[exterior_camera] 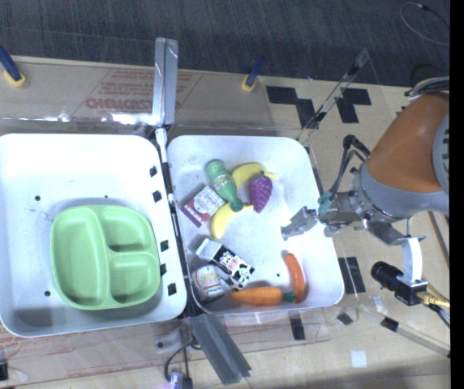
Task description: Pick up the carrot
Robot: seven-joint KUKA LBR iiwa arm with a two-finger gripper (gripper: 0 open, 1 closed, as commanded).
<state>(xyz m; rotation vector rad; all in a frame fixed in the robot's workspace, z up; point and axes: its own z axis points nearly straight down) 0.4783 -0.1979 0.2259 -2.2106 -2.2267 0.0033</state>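
Note:
The carrot is orange with a green stub at its right end. It lies flat along the front wall of the right bin. A shorter red-orange vegetable lies just above its green end. My gripper hangs over the right side of this bin, up and to the right of the carrot and well apart from it. It is open with nothing between its fingers.
Around the carrot are a cow-patterned carton and a small can. Further back sit two bananas, purple grapes, a green bottle and a pink box. The left bin holds a green divided plate.

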